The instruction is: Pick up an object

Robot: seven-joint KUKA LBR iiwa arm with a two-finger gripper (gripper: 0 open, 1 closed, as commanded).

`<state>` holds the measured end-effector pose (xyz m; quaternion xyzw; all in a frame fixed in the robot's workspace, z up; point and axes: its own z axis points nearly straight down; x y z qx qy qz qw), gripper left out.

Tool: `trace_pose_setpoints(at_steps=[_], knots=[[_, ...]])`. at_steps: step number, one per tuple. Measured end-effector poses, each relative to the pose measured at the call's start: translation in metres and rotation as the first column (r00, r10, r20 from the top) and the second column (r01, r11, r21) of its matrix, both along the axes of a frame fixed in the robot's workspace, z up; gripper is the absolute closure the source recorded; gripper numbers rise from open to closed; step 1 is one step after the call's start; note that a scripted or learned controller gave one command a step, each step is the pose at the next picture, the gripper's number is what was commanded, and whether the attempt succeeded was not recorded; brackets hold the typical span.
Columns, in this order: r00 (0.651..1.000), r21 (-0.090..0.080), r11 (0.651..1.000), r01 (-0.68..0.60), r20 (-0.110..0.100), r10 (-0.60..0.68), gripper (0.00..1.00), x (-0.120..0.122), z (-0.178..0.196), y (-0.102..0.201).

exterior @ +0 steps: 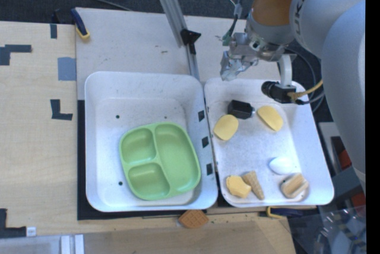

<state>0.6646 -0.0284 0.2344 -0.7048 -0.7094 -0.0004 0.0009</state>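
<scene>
My gripper [230, 72] hangs above the far left corner of the right bin [309, 128], under the grey wrist with the orange band. Nothing shows between its fingers. In the right bin lie a black block [240, 108], a round yellow piece [225, 127], a yellow oval piece [271, 117], a white egg shape [282, 165], a yellow lump [237, 186], an ice cream cone [255, 183] and a tan bread-like piece [294, 186]. The black block is the nearest, just below and right of the gripper.
The left bin [98, 128] holds a green divided plate [159, 160]. A grey metal pole [172, 9] slants down to the bins' shared far corner. A brown cookie [193, 219] lies outside the bins at the front. A yellow and blue clamp [80, 24] sits at the bench's far left.
</scene>
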Motion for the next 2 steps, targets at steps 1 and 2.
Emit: trace_pose_setpoints(at_steps=[1,2], knots=[[1.0,-0.001,1.0,0.0,-0.002,0.0,1.0,0.003,-0.012,0.051],[1.0,-0.001,1.0,0.0,-0.003,0.0,1.0,0.002,-0.021,0.105]])
